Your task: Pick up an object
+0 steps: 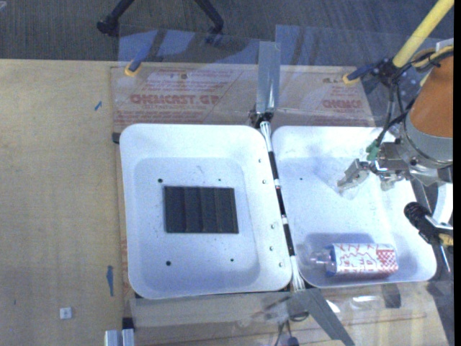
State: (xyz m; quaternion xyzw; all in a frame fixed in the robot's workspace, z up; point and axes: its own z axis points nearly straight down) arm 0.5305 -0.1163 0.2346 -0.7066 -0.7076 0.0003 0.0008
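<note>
Against the near wall of the right bin (pixel 317 139) a red-and-white patterned tube (pixel 354 258) is seen lying on its side, judged light, stiff and rather slippery, best taken across its middle. The gripper (pixel 353 177) is poised well apart above it, fingers slightly parted and empty. Little room is left beside that wall, while open floor is offered farther in.
</note>
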